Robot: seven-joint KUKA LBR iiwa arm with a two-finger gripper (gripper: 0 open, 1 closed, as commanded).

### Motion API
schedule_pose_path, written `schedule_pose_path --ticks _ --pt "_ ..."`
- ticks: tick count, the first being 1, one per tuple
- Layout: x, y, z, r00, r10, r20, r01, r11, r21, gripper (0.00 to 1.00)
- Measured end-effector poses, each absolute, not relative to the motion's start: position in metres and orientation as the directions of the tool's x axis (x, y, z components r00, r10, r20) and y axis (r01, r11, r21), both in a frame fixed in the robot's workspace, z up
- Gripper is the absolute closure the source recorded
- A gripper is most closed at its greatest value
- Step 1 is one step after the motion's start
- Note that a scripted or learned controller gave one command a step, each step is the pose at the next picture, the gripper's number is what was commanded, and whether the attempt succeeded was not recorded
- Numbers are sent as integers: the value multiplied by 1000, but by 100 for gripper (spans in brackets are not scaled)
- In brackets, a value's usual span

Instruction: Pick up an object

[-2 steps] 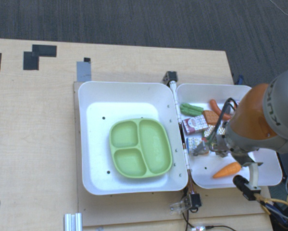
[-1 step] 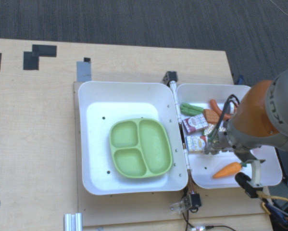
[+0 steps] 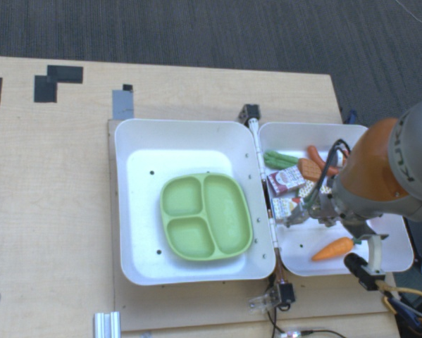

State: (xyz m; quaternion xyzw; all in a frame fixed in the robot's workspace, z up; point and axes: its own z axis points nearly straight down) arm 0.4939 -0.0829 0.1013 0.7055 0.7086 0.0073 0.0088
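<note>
The right bin (image 3: 295, 259) holds several small things. An orange carrot (image 3: 332, 249) lies near its front. Further back are a green pod (image 3: 281, 159), a red-orange piece (image 3: 315, 153), a tan cracker (image 3: 309, 169), a maroon packet (image 3: 286, 180) and a white packet (image 3: 284, 205). My gripper (image 3: 300, 215) hangs low over the left middle of this bin, beside the white packet and just behind and left of the carrot. I see nothing held in it. The arm's orange band hides the right part of the bin.
The left bin (image 3: 137, 189) carries a light green divided plate (image 3: 206, 217) with three compartments. A metal divider (image 3: 261, 174) runs between the two bins. Around them is the pale wooden bench (image 3: 48, 210).
</note>
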Motion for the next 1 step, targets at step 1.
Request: schedule_pose_path --ticks 1 --pt "489 -84 87 -2 1000 -1 1000 2 9 0"
